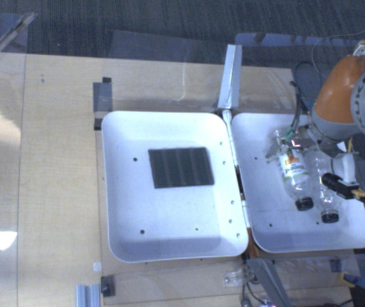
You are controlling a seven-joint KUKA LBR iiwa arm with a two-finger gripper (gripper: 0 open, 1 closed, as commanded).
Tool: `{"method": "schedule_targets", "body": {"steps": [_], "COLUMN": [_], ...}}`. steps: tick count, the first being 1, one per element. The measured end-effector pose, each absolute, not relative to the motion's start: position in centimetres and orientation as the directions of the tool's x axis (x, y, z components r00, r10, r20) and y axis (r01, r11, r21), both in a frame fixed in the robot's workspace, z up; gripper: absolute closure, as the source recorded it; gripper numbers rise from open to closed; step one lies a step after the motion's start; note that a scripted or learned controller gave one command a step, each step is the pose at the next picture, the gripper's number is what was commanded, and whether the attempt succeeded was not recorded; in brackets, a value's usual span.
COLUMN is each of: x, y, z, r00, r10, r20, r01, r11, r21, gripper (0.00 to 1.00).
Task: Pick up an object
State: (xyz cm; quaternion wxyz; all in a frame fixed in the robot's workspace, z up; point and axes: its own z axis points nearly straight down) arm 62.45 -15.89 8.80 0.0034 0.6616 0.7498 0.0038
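Bottles beneath the arm in the right bin

Two clear plastic bottles (pixel 300 174) lay side by side in the right bin (pixel 268 226), black caps toward the near rim, one with an orange-and-white label. The jaws (pixel 295 142) hung directly over their upper ends; whether they were parted or closed could not be told. To the jaws' left, the left bin (pixel 124 171) held a dark ribbed mat (pixel 181 167). Both bins sat on the bench (pixel 54 203).

Two clear plastic bottles (pixel 303 178) with black caps lie side by side in the right bin (pixel 265 229).
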Motion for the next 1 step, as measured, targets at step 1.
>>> {"method": "schedule_targets", "body": {"steps": [1], "x": [63.57], "y": [-16.47], "z": [8.77], "r00": [-0.026], "r10": [0.999], "r20": [0.021], "r01": [1.0], "r11": [0.026], "r21": [-0.007], "gripper": [0.0]}}
